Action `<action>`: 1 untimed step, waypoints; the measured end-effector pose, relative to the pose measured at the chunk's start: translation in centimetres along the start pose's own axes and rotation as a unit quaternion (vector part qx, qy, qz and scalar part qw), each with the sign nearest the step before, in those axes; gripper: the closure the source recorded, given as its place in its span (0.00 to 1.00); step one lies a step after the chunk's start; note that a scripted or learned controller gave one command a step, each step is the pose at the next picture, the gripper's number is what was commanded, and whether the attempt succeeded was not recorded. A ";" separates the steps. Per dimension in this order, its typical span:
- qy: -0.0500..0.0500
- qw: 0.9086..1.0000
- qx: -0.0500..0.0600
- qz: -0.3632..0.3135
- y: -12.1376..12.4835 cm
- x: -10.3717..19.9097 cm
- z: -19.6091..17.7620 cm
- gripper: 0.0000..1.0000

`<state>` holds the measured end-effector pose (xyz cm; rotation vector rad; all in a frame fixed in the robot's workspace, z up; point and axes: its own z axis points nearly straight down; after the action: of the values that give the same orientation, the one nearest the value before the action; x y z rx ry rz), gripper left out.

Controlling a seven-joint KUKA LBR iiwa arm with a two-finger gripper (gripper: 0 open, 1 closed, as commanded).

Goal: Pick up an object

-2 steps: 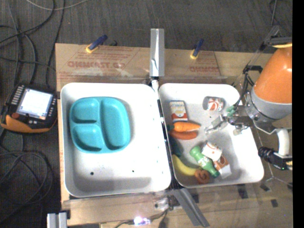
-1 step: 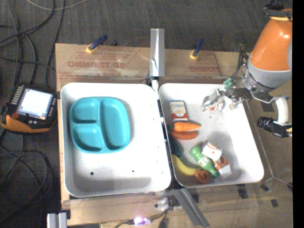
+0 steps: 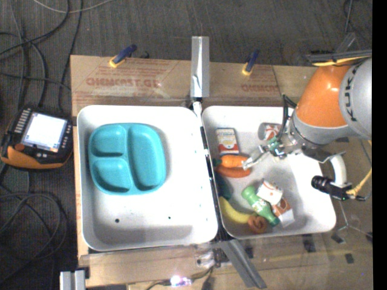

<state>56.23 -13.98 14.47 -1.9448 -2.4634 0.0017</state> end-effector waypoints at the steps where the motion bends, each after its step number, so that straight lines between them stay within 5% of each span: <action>1: -0.002 1.000 -0.001 0.011 4.8 -7.6 -9.1 0.00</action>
<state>62.64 -20.28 23.55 -1.9746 -2.4460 0.0035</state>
